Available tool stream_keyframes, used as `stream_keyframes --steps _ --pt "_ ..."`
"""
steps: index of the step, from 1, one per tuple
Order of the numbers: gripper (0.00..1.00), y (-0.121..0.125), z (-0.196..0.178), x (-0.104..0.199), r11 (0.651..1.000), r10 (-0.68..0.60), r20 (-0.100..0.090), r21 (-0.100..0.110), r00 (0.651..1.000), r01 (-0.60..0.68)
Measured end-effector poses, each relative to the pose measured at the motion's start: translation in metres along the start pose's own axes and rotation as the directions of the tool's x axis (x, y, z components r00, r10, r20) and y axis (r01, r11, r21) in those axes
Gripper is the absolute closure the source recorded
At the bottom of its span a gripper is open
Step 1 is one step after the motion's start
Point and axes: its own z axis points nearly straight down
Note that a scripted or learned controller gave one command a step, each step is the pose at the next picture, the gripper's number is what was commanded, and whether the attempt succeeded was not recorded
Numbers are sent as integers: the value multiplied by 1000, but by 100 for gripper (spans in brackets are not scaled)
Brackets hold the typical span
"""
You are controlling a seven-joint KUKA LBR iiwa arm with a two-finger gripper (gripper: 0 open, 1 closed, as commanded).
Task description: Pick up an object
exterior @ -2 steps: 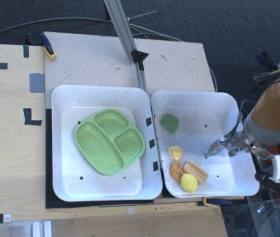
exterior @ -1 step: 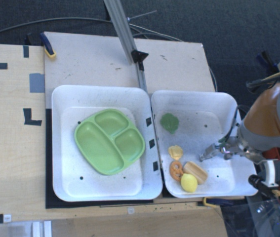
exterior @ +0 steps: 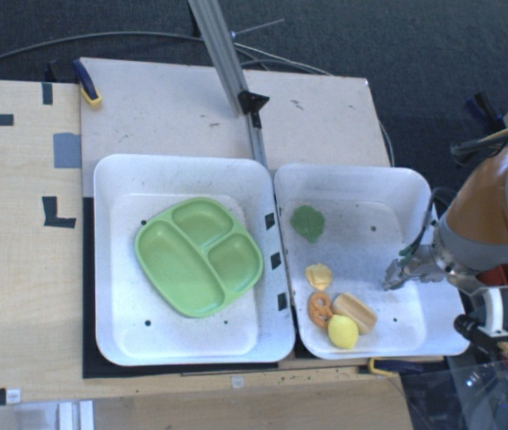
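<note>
The right bin (exterior: 352, 179) holds a flat green round piece (exterior: 307, 223) near its left wall. Toward the front lie a small yellow piece (exterior: 319, 276), an orange ring (exterior: 320, 308), a tan bread-like roll (exterior: 354, 312) and a yellow lemon (exterior: 343, 332). My gripper (exterior: 397, 276) reaches in from the right and hangs low over the bin's right side, to the right of the roll and apart from it. Nothing shows between its fingertips.
The left bin (exterior: 110, 240) holds a green divided plate (exterior: 199, 255). A slanted metal pole (exterior: 222, 38) runs from the top down to the gap between the bins. The arm's orange band (exterior: 486, 204) is at the right edge of the bench.
</note>
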Motion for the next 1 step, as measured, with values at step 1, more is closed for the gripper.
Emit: stream_keyframes --steps 1 --pt "100 11 -50 2 1000 0 2 -4 1000 0"
